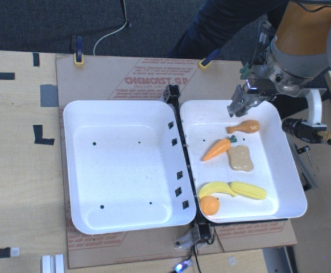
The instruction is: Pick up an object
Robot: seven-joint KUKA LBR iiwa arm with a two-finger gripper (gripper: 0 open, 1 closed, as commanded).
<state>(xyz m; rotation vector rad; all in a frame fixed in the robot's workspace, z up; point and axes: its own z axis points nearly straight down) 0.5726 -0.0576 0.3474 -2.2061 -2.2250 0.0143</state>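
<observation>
The brown plastic chicken drumstick [245, 127] lies in the right white bin [290, 169], just behind the orange toy carrot [217, 149]. The two-finger gripper [237, 108] hovers just above the drumstick's far side, nothing between its fingers; whether the jaws are spread, I cannot tell. Best to centre over the thick end, then descend straight.

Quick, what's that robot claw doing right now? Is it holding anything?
Gripper: above the right bin, near the drumstick; nothing seen in it; open or closed cannot be told.
</observation>
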